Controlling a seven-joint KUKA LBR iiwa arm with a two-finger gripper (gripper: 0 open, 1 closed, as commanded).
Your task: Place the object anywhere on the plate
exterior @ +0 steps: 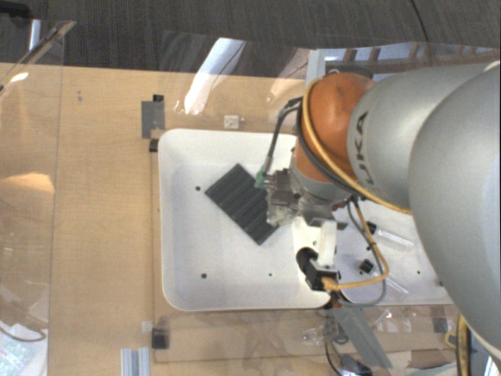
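Plate, the only task thing I can pick out with confidence, is a dark grey, flat, roughly square slab with fine ribbing across its face, lying turned like a diamond on the floor of the white bin, toward its middle. No separate object to be placed can be made out; if one is carried, the wrist hides it. Just beside the plate's right corner, and overlapping its edge from this angle, hangs the gripper, a cluster of pale metal parts with a small green tag on it; whether its fingers are spread or closed cannot be told, because the arm's bulk covers them from above. Judging by that position, the step in hand looks like the approach or the set-down over the plate's right edge, and the next move would call for bringing whatever is carried inward over the ribbed face before letting go, since a release at the corner could leave it on the bin floor. The bin is smooth, glossy and shallow with rounded corners and a few small dark holes. Above the gripper sits the orange band, then the matte grey arm, with a yellow cable looping below.
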